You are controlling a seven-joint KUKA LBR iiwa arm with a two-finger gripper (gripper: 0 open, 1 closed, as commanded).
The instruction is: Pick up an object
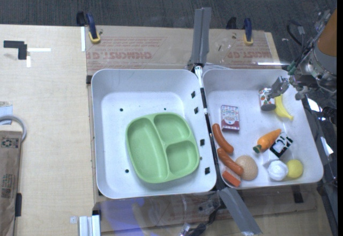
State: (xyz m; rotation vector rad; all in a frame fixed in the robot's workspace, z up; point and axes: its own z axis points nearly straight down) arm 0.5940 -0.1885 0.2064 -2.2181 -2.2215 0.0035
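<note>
The right bin (244, 82) holds several small items. A yellow banana (283, 109) lies near its far right side, touching a small grey and red object (266, 100). My gripper (279, 87) hangs just above and to the right of that small object, close over the banana's upper end. I see nothing held in it. Further forward lie a carrot (268, 139), a black and white piece (281, 145), a white round thing (277, 170) and a lemon (295, 168). A red card box (230, 117) sits mid-bin.
Red sausages (223, 139) and a brown egg-shaped item (247, 167) lie along the right bin's left and front. The left bin (110, 98) holds a green divided plate (163, 147). The arm (321, 63) reaches in over the right bin's right wall.
</note>
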